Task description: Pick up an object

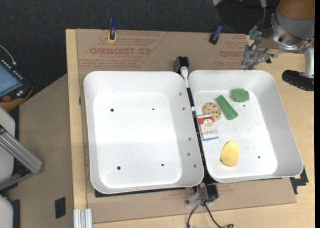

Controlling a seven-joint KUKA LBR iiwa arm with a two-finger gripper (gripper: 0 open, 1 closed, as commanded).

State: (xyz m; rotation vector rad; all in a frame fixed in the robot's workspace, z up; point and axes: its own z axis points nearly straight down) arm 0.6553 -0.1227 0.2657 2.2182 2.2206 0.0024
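Brown cardboard bench, two white bins: gripper (251, 58) hangs over the back rim of the right bin (280, 102), finger state cannot be judged, while all objects lie nearer the camera, the green scrubber (240, 95) closest and the yellow lemon (230, 154) farthest.

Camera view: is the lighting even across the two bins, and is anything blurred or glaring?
Camera view: the left bin is brighter across its upper floor and dimmer toward the near rim; the right bin is evenly lit, items sharp, with faint shadows; the hand at upper right looks slightly soft; no strong glare.
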